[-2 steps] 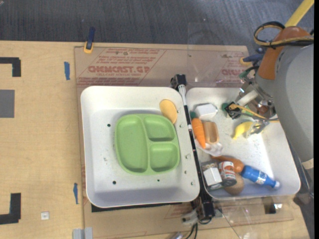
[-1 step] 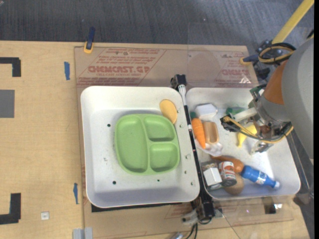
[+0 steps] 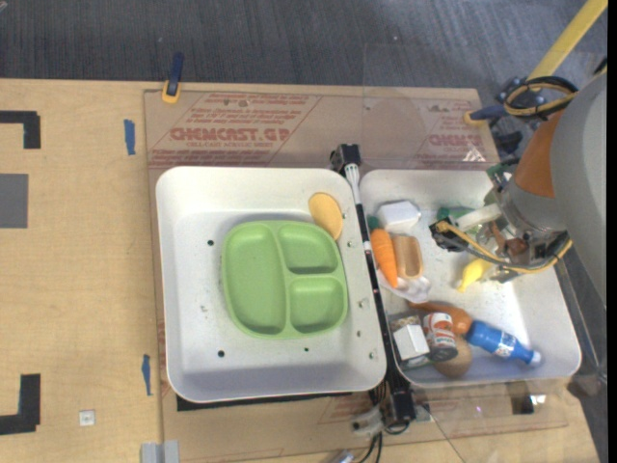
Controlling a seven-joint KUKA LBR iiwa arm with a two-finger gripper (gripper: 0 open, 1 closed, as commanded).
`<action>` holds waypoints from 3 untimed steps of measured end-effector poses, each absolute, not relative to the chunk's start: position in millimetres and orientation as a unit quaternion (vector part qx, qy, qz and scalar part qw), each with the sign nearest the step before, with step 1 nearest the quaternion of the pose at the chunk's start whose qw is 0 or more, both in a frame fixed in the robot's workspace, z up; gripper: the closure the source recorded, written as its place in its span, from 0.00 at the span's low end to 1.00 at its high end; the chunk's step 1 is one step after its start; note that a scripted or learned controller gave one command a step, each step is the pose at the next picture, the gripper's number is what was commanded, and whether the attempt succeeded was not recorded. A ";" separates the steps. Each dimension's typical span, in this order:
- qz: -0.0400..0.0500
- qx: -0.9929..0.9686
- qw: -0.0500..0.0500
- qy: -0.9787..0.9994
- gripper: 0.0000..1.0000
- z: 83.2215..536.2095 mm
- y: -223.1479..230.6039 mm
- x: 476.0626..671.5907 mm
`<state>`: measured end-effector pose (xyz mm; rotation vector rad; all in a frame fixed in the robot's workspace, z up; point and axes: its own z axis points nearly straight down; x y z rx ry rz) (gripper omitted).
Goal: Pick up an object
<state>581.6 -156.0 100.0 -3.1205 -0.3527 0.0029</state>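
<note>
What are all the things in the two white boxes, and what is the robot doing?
Left bin: 1, white, left of bench.
Right bin: 1, white, beside it.
Divided plate: 1, green, middle of left bin.
Yellow toy food: 1, left bin's far right corner.
Carrot: 1, orange, right bin's left side.
Hot dog: 1, beside carrot.
Blue bottle: 1, right bin's near side.
Can: 1, red-white, near bottle.
Arm: 1, grey-orange, over right bin.
Gripper: 1, amid wires.

My arm (image 3: 588,152) is a thick grey cylinder with an orange band (image 3: 537,162), and yellow cables (image 3: 533,95) loop behind it.
</note>
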 end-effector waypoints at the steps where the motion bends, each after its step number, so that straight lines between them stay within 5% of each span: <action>1: 0.002 -0.994 0.001 -0.113 0.00 99.3 -155.8 581.2; 2: 0.005 -0.995 0.003 -0.104 0.00 87.5 -137.1 636.7; 3: 0.000 -0.979 0.001 -0.204 0.00 88.5 -149.5 580.3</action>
